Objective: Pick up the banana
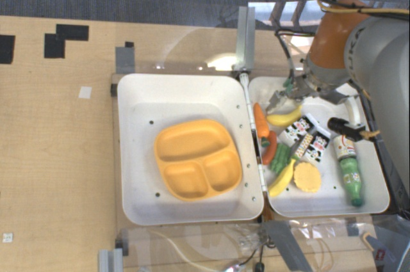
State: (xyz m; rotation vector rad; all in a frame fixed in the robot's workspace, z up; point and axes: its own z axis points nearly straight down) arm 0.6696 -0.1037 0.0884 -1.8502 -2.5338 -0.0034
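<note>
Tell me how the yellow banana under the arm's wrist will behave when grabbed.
The curved yellow banana looks smooth, so it may slip or pivot. It lies against the orange carrot and domino box, so it could nudge them. It probably stays stiff.

Fixed overhead camera, slanted down over both bins (128,213).

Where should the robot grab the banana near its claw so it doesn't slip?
Probably at the middle of that banana, coming straight down from above. It lies flat in the right bin, curved, its middle bare, so the gripper could close across its narrow width. The carrot sits close to its left end, so avoid that end.
</note>
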